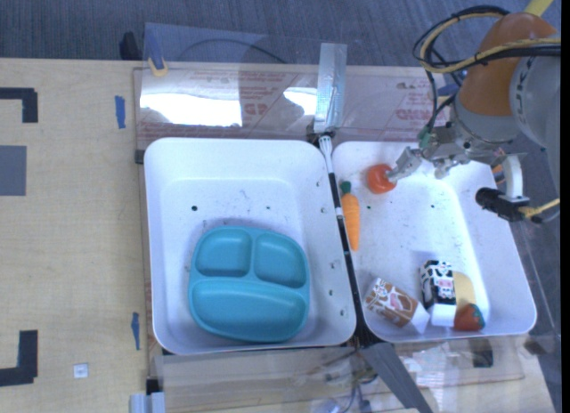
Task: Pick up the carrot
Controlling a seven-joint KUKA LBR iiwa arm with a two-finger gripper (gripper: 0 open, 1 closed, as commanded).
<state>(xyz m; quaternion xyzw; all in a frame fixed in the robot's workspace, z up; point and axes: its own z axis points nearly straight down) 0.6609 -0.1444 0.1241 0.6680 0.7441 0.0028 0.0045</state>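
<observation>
Arm reached in over right bin [499, 251], gripper [426, 158] near its back wall, jaw state unclear. Carrot [351, 217] lay along the bin's left wall. Left bin [169, 224] held teal tray [249, 284].

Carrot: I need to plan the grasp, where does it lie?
In the right bin, the carrot lies along its left wall by the divider, below-left of the orange-red ball.
</observation>
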